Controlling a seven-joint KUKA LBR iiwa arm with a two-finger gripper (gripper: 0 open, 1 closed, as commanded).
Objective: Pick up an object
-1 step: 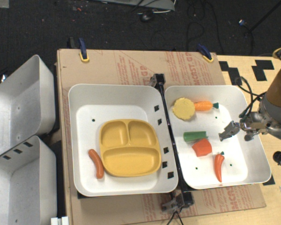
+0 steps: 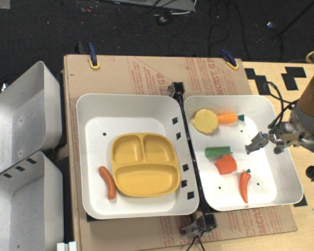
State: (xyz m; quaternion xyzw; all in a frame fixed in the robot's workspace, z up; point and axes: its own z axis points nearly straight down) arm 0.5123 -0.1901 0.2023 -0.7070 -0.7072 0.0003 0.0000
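Nearest you, the red chili pepper (image 2: 244, 186) lies below and slightly left of the gripper (image 2: 262, 142), which hangs over the right bin (image 2: 282, 192) with its fingers spread apart and nothing between them. Left of the gripper you see a green block (image 2: 217, 151), beneath it a red-orange piece (image 2: 226, 164), both close by.

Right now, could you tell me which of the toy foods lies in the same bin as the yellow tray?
The orange-red sausage, lying beside the divided tray's left edge in the left bin. Every other toy food sits in the right bin.
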